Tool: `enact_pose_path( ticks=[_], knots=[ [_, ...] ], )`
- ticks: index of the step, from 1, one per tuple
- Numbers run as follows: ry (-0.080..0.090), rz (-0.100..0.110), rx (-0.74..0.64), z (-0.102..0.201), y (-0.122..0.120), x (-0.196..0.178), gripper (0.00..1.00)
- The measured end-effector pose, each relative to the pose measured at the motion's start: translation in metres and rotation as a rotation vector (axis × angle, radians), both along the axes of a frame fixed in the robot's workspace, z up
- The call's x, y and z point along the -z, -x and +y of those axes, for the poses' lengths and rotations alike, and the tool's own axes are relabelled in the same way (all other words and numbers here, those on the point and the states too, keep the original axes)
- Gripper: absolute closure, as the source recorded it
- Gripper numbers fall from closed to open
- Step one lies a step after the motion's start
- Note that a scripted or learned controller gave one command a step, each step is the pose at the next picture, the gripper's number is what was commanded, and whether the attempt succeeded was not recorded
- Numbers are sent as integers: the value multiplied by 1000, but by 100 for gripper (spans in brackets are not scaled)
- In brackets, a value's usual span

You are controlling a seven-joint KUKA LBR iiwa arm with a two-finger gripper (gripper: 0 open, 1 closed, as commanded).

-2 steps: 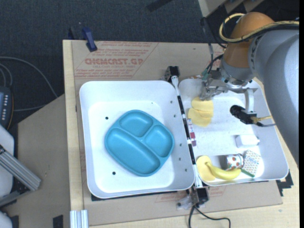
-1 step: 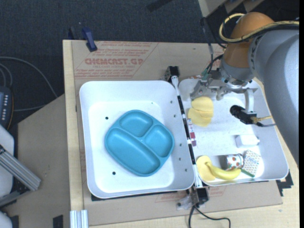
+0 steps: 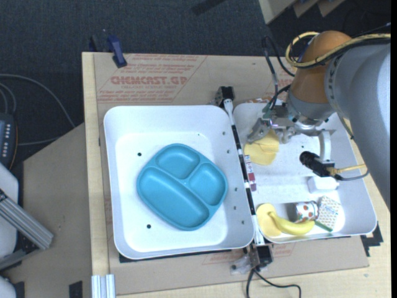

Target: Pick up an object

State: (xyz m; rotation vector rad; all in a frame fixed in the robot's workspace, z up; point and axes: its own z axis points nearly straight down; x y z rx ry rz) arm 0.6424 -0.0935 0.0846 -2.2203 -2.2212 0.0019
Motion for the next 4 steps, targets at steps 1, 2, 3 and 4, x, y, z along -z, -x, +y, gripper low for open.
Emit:
enact_pose_path(
  ticks=[1, 2, 3, 4],
  knots=[
    [1, -4, -1, -2, -18, 0, 0],
    [3, -10, -2, -2, -19, -12, 100],
    [3, -9, -2, -2, -19, -12, 0],
    [0, 0, 1, -4, 1, 0, 0]
  ],
)
